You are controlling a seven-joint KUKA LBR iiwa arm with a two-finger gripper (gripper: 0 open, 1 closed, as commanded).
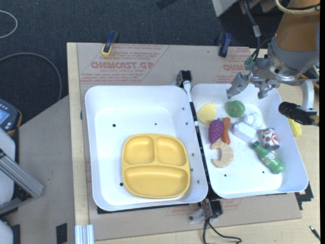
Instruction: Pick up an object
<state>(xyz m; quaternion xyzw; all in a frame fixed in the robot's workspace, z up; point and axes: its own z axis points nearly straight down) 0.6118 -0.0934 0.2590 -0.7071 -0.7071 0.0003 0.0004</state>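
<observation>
Toy foods in right bin

Robotics lab: clamped cardboard-covered bench, white bins, loose cables, dark carpet.

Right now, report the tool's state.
Tool: open, holding nothing, hanging above the right bin near the green ball.

Single fixed camera, above the bench, slanting down, both bins visible
</observation>
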